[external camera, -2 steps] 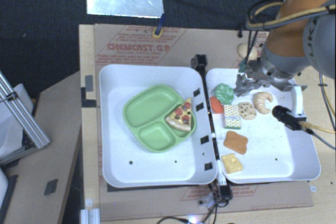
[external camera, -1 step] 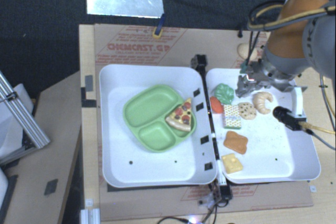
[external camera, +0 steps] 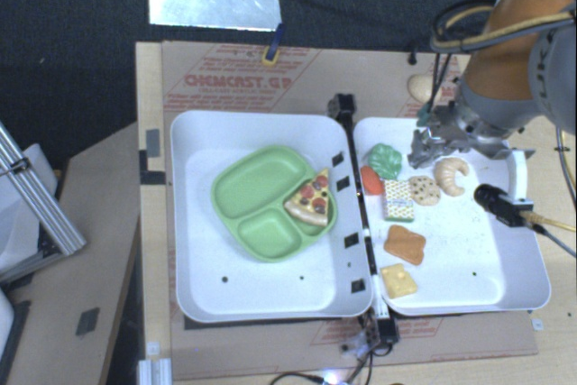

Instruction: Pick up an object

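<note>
While poised low over the right shallow white bin point(external camera: 523, 284), end effector point(external camera: 424, 149) beside green leafy toy point(external camera: 385, 160).
Grip state impossible to tell; toy food clustered within reach, pale croissant point(external camera: 451, 174) nearest.

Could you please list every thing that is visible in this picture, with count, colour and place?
left bin: 1, white, left half of bench
right bin: 1, white, right half
divided plate: 1, green, left bin
pizza slice: 1, yellow and red, on plate's right compartment
leafy piece: 1, green, right bin
cookie: 1, tan, right bin
croissant: 1, pale, right bin
toast: 1, orange, right bin
cheese: 1, yellow, right bin
arm: 1, grey and orange, right
pincer: 1, grey, above right bin
</note>
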